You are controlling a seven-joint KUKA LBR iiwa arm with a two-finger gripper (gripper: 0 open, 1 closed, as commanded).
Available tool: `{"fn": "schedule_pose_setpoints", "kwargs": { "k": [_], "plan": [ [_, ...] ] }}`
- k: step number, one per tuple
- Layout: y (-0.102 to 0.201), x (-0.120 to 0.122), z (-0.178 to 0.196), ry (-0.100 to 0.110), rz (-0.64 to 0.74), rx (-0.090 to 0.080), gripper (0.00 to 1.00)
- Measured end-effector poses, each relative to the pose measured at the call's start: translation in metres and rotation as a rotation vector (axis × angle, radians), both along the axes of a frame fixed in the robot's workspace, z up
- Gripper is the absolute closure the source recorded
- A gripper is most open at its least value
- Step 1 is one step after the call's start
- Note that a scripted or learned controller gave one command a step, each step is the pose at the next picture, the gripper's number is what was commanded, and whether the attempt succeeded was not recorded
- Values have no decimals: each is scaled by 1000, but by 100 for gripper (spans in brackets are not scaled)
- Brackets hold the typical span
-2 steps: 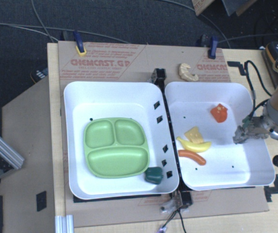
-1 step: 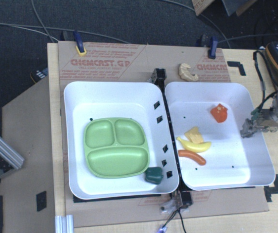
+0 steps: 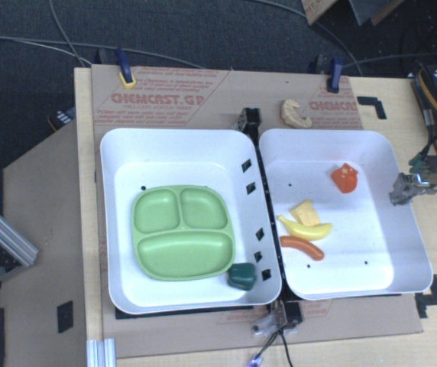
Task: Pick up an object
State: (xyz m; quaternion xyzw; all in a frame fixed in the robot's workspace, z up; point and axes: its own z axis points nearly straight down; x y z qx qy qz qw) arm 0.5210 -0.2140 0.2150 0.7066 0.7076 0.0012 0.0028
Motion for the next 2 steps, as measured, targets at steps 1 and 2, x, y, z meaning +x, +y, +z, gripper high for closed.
{"fn": "schedule_pose_setpoints", "kwargs": {
  "k": [1,2],
  "plan": [
    [2,1,65,-3,0,-1,100],
    [55,4,67,6,5,5,100]
  ]
}}
